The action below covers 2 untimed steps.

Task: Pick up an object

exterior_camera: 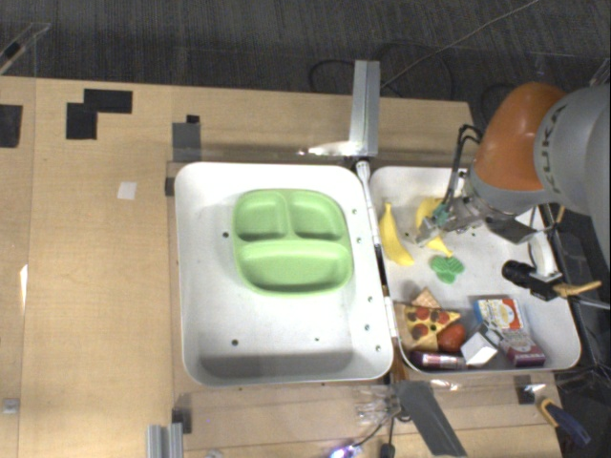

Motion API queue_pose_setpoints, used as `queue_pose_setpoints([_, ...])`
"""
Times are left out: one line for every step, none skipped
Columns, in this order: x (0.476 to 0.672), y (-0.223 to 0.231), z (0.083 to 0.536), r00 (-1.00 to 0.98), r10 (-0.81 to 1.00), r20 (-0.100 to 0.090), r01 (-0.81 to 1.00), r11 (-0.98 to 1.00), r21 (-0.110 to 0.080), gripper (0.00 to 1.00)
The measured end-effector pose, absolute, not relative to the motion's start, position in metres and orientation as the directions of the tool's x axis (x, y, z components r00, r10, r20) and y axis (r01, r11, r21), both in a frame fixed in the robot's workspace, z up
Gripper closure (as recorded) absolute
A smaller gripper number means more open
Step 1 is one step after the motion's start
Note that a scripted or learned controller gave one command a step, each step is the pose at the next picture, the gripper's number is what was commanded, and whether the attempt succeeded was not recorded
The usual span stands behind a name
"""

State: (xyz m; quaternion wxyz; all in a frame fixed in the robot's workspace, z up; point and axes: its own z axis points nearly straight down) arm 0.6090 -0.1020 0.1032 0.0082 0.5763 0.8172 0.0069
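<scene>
Wooden table (86, 284) filled lower frame; dark carpet (239, 17) across top; pincer (431, 221) over right bin (563, 351), grip state unclear.

Green tray (289, 239) in left bin (200, 284); arm w/ fingers (434, 221) over right bin (563, 342), near banana (393, 238).

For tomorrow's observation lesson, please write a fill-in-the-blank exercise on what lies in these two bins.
1. The divided tray in the left bin is ____ in colour.
2. The banana lies in the ____ bin.
3. The pizza slice lies nearer the camera than the ____ fruit.

Missing words: green; right; yellow
</scene>
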Motion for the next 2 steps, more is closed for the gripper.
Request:
queue_pose_setpoints([0.623, -0.096, 0.127, -0.198, 0.98, -0.002, 0.98, 0.198, 0.006, 1.0])
queue_pose_setpoints([0.63, -0.028, 0.205, -0.089, 0.996, 0.0, 0.996, 0.089, 0.006, 1.0])
